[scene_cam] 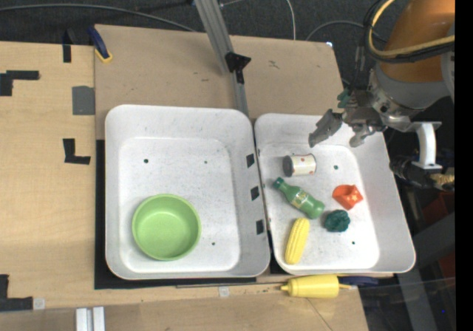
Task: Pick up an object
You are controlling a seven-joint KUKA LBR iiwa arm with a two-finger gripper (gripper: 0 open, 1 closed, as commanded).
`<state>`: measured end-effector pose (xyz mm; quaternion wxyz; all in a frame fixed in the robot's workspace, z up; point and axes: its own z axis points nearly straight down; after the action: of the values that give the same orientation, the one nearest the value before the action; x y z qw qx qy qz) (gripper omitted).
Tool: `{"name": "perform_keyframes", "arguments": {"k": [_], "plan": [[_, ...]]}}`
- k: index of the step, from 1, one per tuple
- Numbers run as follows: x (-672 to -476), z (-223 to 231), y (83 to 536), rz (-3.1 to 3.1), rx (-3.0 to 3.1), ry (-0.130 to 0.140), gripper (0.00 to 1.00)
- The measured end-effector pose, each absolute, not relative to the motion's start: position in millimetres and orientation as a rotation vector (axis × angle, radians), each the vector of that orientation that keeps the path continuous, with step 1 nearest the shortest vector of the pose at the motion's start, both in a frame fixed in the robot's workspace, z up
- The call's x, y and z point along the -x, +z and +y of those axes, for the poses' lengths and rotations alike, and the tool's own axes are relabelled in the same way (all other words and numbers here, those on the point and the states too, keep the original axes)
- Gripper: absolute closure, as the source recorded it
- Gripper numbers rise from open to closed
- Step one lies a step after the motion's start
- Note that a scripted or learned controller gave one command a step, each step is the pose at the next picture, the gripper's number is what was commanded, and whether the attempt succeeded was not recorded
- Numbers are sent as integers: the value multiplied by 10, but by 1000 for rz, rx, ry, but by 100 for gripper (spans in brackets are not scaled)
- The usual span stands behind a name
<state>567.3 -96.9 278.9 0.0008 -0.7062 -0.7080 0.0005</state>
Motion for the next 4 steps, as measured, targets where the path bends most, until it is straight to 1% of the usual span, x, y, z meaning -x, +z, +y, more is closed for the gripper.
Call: {"name": "perform_keyframes", "arguments": {"k": [1, 2, 3, 4], "plan": [[-5674, -970, 2790, -2224, 2218, 1, 0], [-5667, -963, 2143, -2219, 2216, 9, 0], [-5732, -1007, 1643, -2220, 2217, 8, 0], [-5707, -1101, 1063, -2218, 2217, 9, 0]]}}
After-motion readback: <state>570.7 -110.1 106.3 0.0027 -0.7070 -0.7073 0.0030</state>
